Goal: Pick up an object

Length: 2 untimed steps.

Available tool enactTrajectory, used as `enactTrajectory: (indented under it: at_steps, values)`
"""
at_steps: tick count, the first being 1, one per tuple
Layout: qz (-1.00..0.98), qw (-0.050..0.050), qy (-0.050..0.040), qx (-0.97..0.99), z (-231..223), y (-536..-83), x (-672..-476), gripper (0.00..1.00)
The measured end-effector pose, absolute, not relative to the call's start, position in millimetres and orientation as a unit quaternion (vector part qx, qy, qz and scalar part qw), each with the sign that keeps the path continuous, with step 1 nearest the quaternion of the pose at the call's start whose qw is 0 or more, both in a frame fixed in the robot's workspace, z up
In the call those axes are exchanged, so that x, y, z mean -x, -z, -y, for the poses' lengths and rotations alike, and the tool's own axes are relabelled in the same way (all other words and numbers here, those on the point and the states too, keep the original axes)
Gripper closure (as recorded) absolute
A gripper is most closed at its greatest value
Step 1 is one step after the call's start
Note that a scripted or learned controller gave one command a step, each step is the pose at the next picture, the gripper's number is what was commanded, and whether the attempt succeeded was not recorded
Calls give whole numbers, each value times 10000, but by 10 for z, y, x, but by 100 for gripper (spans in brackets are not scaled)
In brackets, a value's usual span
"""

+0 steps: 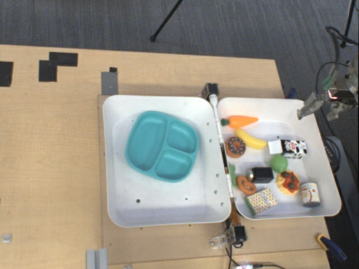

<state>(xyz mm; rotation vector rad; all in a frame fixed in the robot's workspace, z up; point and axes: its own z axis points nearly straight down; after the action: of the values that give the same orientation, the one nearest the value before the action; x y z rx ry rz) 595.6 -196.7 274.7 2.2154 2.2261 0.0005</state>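
Note:
The right bin (331,203) holds several small items: an orange carrot (242,120), a yellow banana (251,139), a chocolate donut (236,146), a white-and-black toy (293,147), a green ball (279,163), a black block (261,175), a small can (309,194) and a patterned box (262,200). My gripper (321,110) hangs at the view's right edge, over the far right corner of this bin and above the items. It is open, with nothing between its fingers (307,107).
The left bin (120,206) carries a teal divided plate (162,145). A clamp (211,90) sits at the far end of the seam between the bins. Cables hang beside the gripper at the right. Tan bench surface lies left of the bins.

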Motion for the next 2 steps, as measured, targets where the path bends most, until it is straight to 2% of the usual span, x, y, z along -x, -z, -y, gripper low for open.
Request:
enactTrajectory:
  at_steps: [1, 2]
  values:
    - [-7080, 14, -7, -7062, 1596, -1172, -6077, 0]
    - [-7085, 33, -27, -7057, 935, -873, -6085, 0]
